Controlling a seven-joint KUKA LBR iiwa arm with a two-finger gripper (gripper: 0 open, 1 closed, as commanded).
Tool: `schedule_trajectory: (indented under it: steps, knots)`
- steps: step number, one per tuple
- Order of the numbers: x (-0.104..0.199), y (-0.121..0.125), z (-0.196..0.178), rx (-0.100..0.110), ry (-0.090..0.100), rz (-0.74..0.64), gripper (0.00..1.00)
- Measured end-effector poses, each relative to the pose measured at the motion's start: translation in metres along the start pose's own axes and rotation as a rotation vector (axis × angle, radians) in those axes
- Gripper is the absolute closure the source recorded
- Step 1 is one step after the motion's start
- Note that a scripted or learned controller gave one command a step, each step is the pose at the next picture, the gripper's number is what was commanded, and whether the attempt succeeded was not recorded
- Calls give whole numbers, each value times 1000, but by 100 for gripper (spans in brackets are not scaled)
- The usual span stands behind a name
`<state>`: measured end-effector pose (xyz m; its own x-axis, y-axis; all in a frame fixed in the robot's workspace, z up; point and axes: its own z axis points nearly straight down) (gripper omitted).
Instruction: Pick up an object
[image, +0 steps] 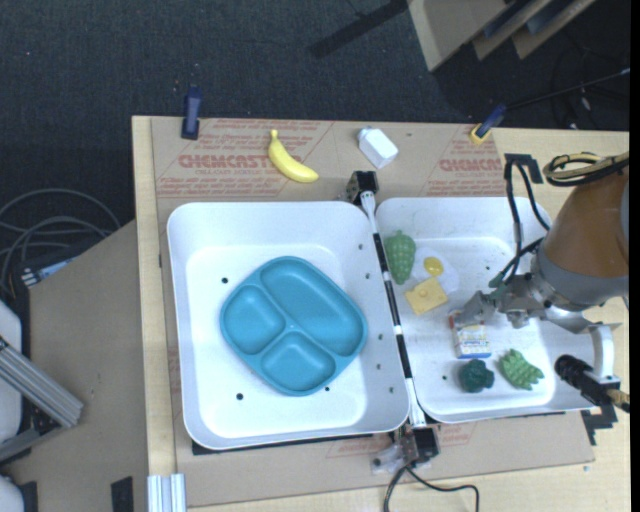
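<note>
My gripper (487, 308) hangs low over the middle of the right bin (455, 215), reaching in from the right. Just below it lies a small white box with a red and blue label (473, 342). A yellow block (427, 297) sits to the gripper's left, with a small yellow piece (432, 266) above it. A pale green vegetable toy (400, 255) lies by the bin's left wall. Along the front of the bin are a dark green broccoli toy (477, 376) and a light green leafy toy (520, 368).
The left bin (195, 300) holds a blue divided plate (292, 322). On the bench behind the bins lie a banana (290, 160) and a small white block (377, 147). Black cables (518, 200) run over the right bin's back right corner.
</note>
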<state>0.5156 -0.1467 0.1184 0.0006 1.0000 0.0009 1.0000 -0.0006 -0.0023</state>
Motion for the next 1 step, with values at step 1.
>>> schedule_trajectory:
  steps: [1]
  knots:
    - [43,6,34,1,1,-2,0]
